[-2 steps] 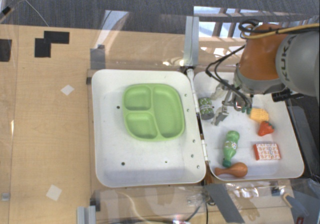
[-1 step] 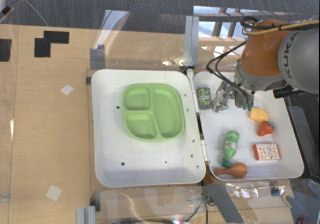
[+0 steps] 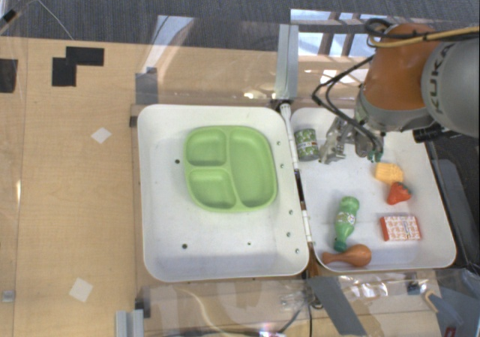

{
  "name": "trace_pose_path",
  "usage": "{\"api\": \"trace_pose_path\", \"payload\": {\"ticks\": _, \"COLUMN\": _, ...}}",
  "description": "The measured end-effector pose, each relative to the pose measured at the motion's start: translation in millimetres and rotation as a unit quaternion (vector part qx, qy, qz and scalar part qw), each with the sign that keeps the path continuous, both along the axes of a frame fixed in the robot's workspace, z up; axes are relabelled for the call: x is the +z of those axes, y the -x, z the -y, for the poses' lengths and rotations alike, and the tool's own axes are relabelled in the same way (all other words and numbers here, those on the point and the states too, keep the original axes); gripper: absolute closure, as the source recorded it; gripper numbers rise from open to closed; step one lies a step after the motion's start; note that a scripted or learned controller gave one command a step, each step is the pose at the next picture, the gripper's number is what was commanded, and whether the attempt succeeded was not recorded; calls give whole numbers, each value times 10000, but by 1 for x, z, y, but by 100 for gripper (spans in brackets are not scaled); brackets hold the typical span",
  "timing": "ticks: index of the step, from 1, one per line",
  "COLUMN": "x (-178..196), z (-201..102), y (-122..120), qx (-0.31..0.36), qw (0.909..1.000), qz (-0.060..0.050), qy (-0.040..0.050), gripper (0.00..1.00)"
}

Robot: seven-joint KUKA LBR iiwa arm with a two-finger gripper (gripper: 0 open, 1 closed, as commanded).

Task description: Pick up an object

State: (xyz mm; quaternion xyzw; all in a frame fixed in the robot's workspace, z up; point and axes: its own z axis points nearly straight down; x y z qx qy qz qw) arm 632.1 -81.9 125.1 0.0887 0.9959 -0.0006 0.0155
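The hand (image 3: pixel 350 143) hovers low over the right bin (image 3: pixel 442 249), fingers apart, nothing between them. This looks like the approach, with no object chosen yet. The can (image 3: pixel 305 143) lies just beside it, the likeliest target (bin wall close behind). The corn (image 3: pixel 388 173), strawberry (image 3: pixel 398 194), bottle (image 3: pixel 345 222) and box (image 3: pixel 399 228) sit further off. The green tray (image 3: pixel 229 168) is well apart.

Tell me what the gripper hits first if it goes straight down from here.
Probably bare floor of the right bin. The gripper hangs over an open patch between the green can and the yellow piece. Depth is hard to judge from this slant, so it could clip the can.
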Motion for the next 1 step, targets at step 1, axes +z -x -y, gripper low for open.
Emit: {"api": "trace_pose_path", "payload": {"ticks": 1, "x": 63, "z": -8, "y": 65, "qx": -1278, "qw": 9917, "qz": -94, "qy": -43, "gripper": 100}}
